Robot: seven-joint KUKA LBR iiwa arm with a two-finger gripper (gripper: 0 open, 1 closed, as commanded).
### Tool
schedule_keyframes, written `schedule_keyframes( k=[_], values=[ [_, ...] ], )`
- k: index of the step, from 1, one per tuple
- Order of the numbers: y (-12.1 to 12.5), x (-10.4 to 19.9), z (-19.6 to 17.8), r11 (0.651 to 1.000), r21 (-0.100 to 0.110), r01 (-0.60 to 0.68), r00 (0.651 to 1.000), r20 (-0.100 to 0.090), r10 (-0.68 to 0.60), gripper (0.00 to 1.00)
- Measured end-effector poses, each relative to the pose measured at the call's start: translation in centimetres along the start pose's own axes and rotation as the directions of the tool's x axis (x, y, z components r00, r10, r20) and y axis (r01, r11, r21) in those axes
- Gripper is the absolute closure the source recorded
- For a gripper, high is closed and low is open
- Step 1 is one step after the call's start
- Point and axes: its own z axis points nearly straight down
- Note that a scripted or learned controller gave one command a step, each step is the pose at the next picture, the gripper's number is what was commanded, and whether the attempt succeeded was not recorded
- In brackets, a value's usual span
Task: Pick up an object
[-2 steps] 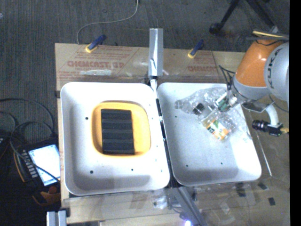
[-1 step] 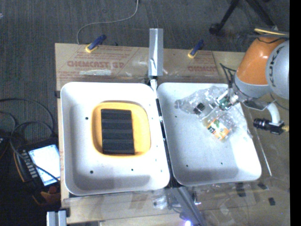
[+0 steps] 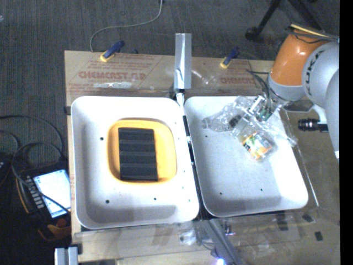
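My pincer (image 3: 255, 114) hangs over the far part of the right bin (image 3: 287, 195), wrapped in crinkled clear plastic, and through that wrap I cannot tell how it is set. Just below it and slightly toward the bin's near side lies a small packet (image 3: 256, 144) with orange and green print, either touching the plastic or tucked under its edge; I cannot say which. That packet is the nearest thing I could pick up. Well away to my left, in the left bin (image 3: 83, 164), sits a yellow tray (image 3: 113, 153) holding a black ridged block (image 3: 137, 154), flat and squarely in the middle.

My worry is the wrap. It may slide on the packet's slick skin, so a close could push the packet aside instead of catching it. The packet also lies tilted, and a descent off its middle would likely pinch a corner only and drop it on the lift. Coming down too steeply risks pressing into the bin floor.
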Motion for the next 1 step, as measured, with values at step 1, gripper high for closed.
schedule_keyframes(
  k=[1],
  values=[
    [2.74, 3.36, -6.28, 0.987, -0.008, 0.163, 0.987, 0.013, -0.162, 1.00]
  ],
)
